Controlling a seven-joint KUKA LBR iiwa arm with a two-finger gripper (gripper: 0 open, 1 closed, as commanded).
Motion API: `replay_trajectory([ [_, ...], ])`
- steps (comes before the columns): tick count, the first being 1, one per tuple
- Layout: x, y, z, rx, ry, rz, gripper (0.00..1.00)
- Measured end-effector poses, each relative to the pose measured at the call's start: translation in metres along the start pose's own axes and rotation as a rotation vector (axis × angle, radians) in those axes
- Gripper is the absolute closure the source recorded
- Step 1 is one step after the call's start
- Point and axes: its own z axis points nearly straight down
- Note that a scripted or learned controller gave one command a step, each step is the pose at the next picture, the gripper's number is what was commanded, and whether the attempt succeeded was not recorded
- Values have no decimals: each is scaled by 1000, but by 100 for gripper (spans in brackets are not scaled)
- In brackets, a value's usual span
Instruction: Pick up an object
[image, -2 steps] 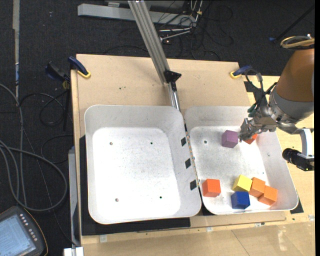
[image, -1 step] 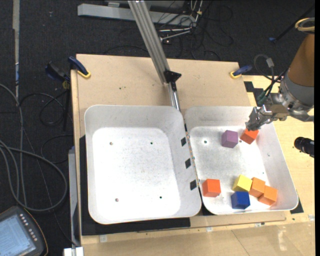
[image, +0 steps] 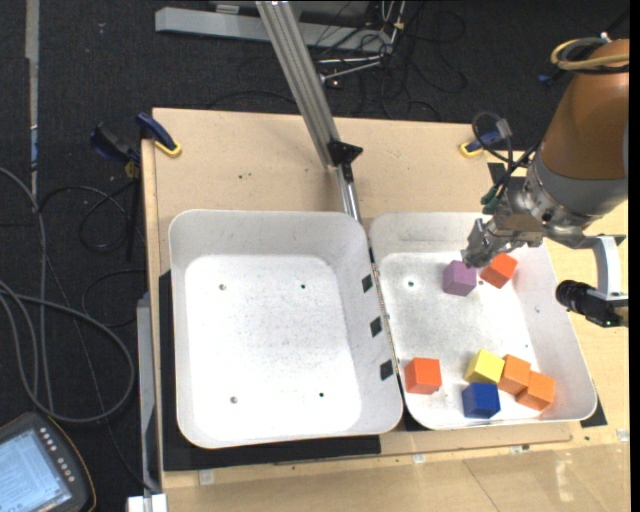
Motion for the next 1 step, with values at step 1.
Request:
replay_trajectory([
  [1,44,-16,2,2,0,0,100],
])
